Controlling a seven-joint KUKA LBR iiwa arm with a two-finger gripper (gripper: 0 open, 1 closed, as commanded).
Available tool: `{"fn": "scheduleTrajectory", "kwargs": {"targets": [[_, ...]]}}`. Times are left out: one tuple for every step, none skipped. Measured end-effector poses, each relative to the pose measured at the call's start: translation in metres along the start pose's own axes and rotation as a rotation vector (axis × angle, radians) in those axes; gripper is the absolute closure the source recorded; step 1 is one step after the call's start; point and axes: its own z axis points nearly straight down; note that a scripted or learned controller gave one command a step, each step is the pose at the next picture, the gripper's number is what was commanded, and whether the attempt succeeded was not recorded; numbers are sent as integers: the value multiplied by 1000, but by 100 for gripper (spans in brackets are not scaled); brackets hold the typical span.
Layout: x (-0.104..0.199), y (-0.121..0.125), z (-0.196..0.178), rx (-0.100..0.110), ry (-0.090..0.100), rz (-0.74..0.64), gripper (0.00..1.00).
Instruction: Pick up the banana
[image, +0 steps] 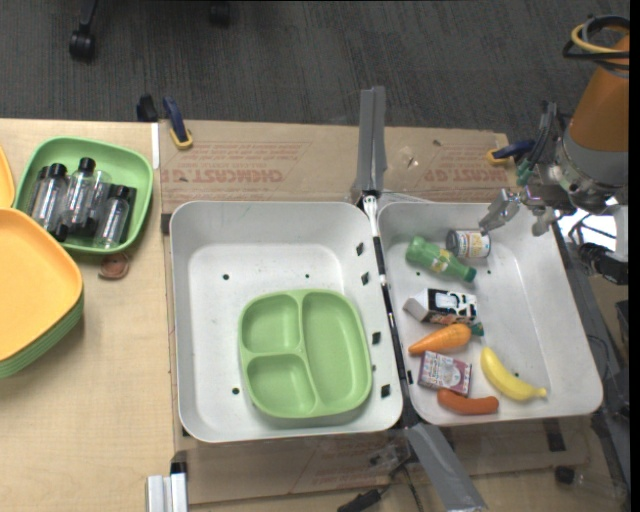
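In the right bin (560, 290), one banana (510, 377) lies near the front right corner, just beside one red sausage-like toy (467, 403), one small pink packet (445, 372) and one carrot (441, 338). One green bottle (439, 258) and one small can (468, 243) lie farther back; their labels are illegible. The gripper (523, 210) hovers over the bin's far right edge, well apart from the banana, fingers spread, empty. One green divided tray (304, 353) occupies the left bin (200, 300).
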Motion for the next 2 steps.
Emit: {"fn": "scheduleTrajectory", "kwargs": {"targets": [[-16,-72,95,-1,0,118,0],[8,-25,33,0,-1,367,0]]}}
